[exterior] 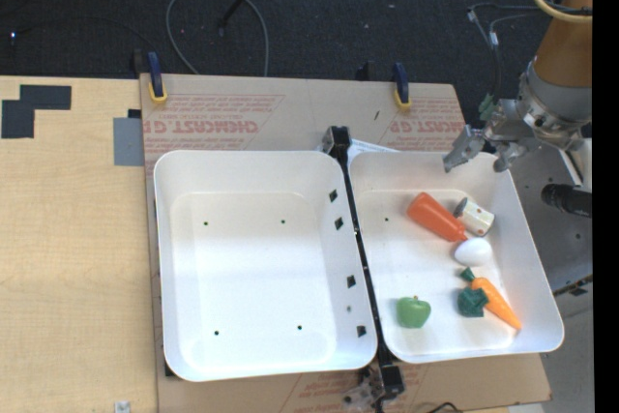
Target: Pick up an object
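The right bin (pixel 542 290) holds several toys. An orange-red bottle (pixel 435 217) with a beige cap lies near its middle. Just below the cap sits a white egg (pixel 473 252). A small carrot (pixel 497 303) with a green top lies lower right, and a green apple (pixel 413 311) rests near the front edge. My gripper (pixel 481 158) hangs over the right bin's back right corner, up and to the right of the bottle. It is open, with nothing between its fingers (pixel 457 155).
The left bin (pixel 169 208) lies beside the right one, with a black divider (pixel 350 247) between them. Both sit on a cardboard sheet (pixel 242 116) held by two yellow clamps. A wooden board (pixel 68 247) lies to the left. Cables run across the dark floor behind.
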Available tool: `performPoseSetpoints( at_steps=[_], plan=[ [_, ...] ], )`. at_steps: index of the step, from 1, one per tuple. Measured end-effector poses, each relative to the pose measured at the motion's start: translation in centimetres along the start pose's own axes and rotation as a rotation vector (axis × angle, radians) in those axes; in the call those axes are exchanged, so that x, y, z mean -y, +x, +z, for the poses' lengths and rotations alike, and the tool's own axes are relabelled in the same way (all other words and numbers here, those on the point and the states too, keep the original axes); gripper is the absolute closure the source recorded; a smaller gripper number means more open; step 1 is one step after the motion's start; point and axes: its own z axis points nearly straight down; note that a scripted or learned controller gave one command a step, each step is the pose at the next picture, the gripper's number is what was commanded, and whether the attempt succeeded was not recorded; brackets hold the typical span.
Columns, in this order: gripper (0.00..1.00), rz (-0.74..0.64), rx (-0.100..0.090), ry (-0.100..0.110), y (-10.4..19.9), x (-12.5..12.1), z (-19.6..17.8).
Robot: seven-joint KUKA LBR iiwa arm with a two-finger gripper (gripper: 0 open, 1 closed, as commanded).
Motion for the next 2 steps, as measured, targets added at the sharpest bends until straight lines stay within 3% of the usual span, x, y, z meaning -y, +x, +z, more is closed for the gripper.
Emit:
performPoseSetpoints(
  at_steps=[1,2],
  plan=[
    [0.0,-0.002,-0.001,0.008,4.0,-1.7,17.8],
    [0.0,0.003,0.001,0.0,-1.0,1.1,17.1]
  ],
)
